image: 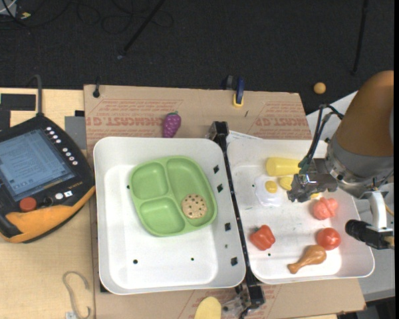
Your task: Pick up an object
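1. Camera view looked down on a bench with a flat black tablet (28,161) at the far left, resting on an orange, rubbery holder.
2. The left bin (120,258) was smooth white plastic with rounded corners. A shiny green plate (161,179) with three sections sat in it, and a round cookie (194,207) with dark chips lay in the right section.
3. Brown cardboard (133,108) lay under both bins, and a small purple bunch of grapes (171,124) sat on it behind the left bin.
4. The right bin (359,264) held toy foods. A red pepper (263,236) sat near the front left. A white egg with a yellow middle (269,190) lay near the middle, and a smooth yellow block (281,166) lay behind it.
5. A tan chicken leg (308,258) lay at the front, a round red tomato (328,238) sat just behind it, and a bumpy pink piece (324,209) sat farther back.
6. The gripper (304,186) hung low over the bin, just right of the egg and just beside the pink piece. It was dark and small, and whether it was clenched or released could not be made out.
7. The grey and orange arm (369,125) hid part of the bin's right side.
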Robot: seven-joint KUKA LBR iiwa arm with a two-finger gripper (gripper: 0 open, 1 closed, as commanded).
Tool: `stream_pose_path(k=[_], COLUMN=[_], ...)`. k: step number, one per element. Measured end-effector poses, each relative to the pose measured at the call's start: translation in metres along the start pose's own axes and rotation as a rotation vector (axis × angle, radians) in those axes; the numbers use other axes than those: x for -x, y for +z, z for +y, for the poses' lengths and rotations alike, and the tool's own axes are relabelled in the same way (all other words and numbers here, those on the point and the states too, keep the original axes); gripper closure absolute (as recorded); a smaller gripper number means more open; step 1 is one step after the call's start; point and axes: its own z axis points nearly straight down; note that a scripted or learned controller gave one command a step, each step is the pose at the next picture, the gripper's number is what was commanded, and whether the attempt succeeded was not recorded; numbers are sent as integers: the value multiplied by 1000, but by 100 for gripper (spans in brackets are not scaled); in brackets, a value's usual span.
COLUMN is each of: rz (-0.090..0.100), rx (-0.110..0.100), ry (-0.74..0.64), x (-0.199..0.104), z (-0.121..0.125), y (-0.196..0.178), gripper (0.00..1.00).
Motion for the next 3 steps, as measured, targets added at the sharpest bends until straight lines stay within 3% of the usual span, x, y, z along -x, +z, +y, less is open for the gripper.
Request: stream_pose_path(k=[1, 2, 3], rz=[-1, -1, -2], rx=[-1, 2, -2], ry=[1, 2, 3], x=[-47, -95, -131], z=[16, 32, 39], y=[9, -8, 7], gripper=[100, 100, 100])
